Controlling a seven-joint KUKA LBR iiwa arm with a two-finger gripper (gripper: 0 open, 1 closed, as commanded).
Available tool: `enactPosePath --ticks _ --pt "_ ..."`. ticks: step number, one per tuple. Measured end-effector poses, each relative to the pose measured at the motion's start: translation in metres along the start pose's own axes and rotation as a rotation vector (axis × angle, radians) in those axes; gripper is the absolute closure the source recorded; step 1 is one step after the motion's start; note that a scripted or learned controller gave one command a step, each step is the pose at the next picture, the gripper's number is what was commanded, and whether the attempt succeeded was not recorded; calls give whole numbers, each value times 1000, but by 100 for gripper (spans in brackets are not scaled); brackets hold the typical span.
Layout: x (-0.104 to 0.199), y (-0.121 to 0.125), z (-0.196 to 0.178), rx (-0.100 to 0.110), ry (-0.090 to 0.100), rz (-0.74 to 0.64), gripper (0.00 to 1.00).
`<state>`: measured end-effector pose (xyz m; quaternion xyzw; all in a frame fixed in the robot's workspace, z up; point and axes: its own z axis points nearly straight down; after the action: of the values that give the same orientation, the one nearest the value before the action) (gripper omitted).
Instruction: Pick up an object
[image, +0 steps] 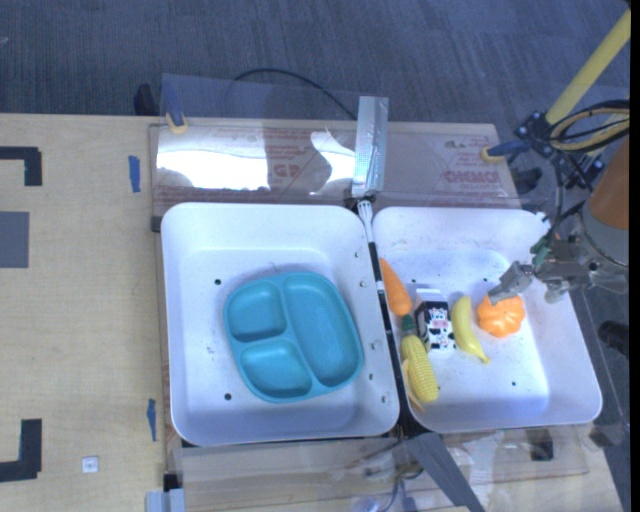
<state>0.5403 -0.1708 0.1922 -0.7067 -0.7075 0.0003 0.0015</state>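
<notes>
pale wooden bench (70, 300) with black corner marks carries two shallow white bins side by side. left white bin (190, 240) holds a teal three-compartment plastic tray (292, 336), lying flat near its middle. right white bin (560, 385) has an orange toy carrot (396, 288) against its left wall, a yellow toy corn cob (420, 368) below it, a small black-and-white cow-print box (436, 326), a yellow toy banana (467, 328), then an orange toy bell pepper (502, 315). grey two-finger gripper (512, 283) hangs just above the pepper's top edge, at the bin's right side; cannot tell whether it is open, closed or gripping.
</notes>
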Motion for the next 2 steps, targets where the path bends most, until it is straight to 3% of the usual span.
enactPosePath --ticks 1,2 --pt "-29 21 94 -8 -3 -75 0" --pt "-30 20 86 -7 -3 -73 100"
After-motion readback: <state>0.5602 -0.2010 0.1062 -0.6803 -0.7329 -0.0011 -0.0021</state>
